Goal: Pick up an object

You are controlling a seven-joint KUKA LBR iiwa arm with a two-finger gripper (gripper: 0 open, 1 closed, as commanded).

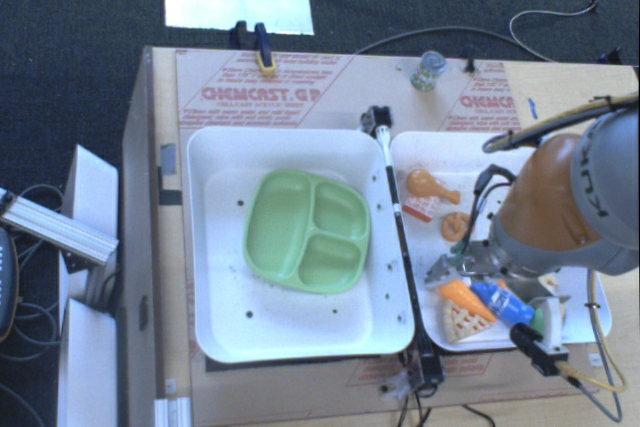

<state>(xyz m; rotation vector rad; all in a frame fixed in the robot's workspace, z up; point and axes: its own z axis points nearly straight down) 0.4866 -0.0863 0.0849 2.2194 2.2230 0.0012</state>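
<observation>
The claw (pixel 447 267) hangs low over the right bin (pixel 440 151), near its left wall, at the end of a grey arm (pixel 560 215) with an orange band that covers much of that bin from the right. Whether the claw is apart or together cannot be told, and nothing can be seen between its tips. Just below it lie an orange carrot-shaped toy (pixel 466 296), a blue toy (pixel 503 303) and a waffle-patterned wedge (pixel 460 322), close together at the bin's near edge. Above it sit a small pretzel-like piece (pixel 455 226), a red-and-white piece (pixel 420 208) and an orange drumstick toy (pixel 428 183).

The left bin (pixel 215 245) holds a pale green divided plate (pixel 306 231) at its centre, with bare white floor all around it. The two bins touch along a dark middle divider (pixel 396 215). The surface (pixel 330 85) shows behind them.
</observation>
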